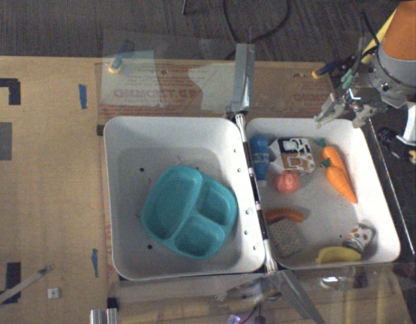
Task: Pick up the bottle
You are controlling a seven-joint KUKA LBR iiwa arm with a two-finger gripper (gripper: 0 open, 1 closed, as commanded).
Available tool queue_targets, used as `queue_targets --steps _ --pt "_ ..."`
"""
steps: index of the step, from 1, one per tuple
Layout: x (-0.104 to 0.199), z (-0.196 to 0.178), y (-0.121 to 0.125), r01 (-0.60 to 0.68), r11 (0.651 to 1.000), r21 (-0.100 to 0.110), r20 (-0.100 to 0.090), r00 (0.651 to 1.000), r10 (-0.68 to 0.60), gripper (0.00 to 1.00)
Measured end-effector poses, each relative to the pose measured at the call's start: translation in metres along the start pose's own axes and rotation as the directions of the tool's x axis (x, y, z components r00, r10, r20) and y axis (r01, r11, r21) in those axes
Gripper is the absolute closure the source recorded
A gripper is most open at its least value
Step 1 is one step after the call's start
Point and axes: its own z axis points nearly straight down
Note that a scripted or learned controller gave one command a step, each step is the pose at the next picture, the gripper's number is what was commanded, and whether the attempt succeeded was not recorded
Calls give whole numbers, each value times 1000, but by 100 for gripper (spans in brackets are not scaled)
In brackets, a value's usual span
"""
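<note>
Camera view: the pincer (342, 106) hangs over the far right corner of the right bin (390, 248), just above its back rim, with the grey arm and its orange band rising out toward the upper right. Its two fingers look spread apart with nothing between them, so it reads as released and empty (the fingers are small and slightly blurred, but a gap does show).

The blue bottle (261, 156) lies in the same bin, tucked against the left wall, close to the divider where the two bins meet. From the pincer it sits to the left and nearer the camera, across the back part of the bin. Its long axis seems to run roughly along that left wall, front to back, with the pale cap end toward the near side, though I cannot be sure of this.

Just beside the bottle on its right is a black-and-white patterned carton (294, 154), and a pink ball (287, 182) lies near its lower end. Two carrots (339, 175) lie between the carton and the bin's right side. The left bin (120, 140) holds a teal divided tray (189, 210).

Judging by this, the coming move is a leftward traverse, then a descent with the fingers closing across the bottle's narrow width; the wall and carton leave little room.
</note>
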Motion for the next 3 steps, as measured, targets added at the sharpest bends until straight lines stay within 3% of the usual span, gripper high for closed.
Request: queue_targets --steps 1,2,3 --pt "-59 -80 28 120 993 -4 4 993 -120 0" --pt "-57 -91 29 124 992 -9 9 992 -124 100" --pt "-82 -160 41 154 988 -5 5 988 -154 100"
